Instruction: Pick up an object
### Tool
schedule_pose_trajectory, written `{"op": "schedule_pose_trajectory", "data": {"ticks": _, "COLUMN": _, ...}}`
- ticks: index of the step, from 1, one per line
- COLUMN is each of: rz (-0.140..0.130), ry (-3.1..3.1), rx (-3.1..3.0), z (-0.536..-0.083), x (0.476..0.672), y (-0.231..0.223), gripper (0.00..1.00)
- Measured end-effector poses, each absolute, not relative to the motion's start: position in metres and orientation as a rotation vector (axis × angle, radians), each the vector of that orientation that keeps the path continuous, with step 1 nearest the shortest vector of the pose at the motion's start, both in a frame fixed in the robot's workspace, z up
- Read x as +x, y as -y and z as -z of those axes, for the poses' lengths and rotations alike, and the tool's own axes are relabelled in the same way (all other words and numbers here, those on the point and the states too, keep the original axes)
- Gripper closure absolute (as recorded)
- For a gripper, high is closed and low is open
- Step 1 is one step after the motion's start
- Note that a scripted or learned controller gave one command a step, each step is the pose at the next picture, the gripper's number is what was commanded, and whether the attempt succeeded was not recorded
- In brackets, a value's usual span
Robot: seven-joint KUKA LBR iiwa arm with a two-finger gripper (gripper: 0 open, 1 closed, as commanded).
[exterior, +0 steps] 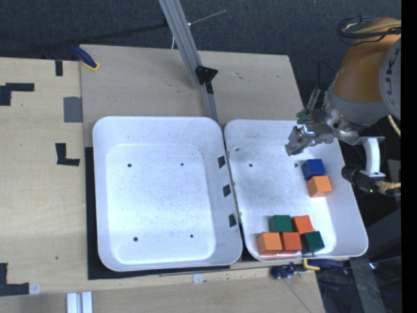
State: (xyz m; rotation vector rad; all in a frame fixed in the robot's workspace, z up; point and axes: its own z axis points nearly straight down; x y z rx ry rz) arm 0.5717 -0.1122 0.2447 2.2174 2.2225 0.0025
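Nearest the camera, five blocks [290,235] (orange and green) are sitting clustered at the right bin's [260,175] 6 o'clock. Farther back, at 3 o'clock, a blue block [313,167] is touching an orange block [319,186]. The gripper [298,141] is hovering at 1 o'clock, holding nothing visible; finger spread cannot be told.
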Motion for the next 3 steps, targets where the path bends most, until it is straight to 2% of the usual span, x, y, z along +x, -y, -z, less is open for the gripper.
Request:
{"op": "schedule_pose_trajectory", "data": {"ticks": 1, "rz": 0.001, "ry": -2.228, "rx": 2.217, "z": -0.247, "x": 0.556, "y": 0.070, "gripper": 1.00}}
{"op": "schedule_pose_trajectory", "data": {"ticks": 3, "rz": 0.003, "ry": -2.233, "rx": 2.216, "z": -0.243, "x": 0.512, "y": -0.046, "gripper": 1.00}}
